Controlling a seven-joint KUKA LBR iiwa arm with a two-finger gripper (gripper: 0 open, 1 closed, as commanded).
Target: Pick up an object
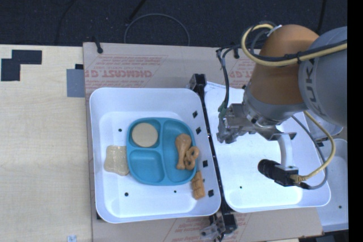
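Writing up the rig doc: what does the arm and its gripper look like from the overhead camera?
Bulky grey arm with a wide orange band above the wrist. A yellow-and-black cable loops over the band; thin dark cables run down its side. The gripper is a dark grey metal assembly.

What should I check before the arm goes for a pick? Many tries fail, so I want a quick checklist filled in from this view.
1. Objects within the left bin: ok, all lie inside it.
2. Round piece reachable: ok, alone in a compartment of the blue tray.
3. Pretzel-like pieces separable: not ok, they touch.
4. Pale piece free: ok, on the bin floor, though against the tray's edge.
5. Gripper over a target: not ok, it hangs over the right bin.
6. Gripper free of any load: cannot tell.
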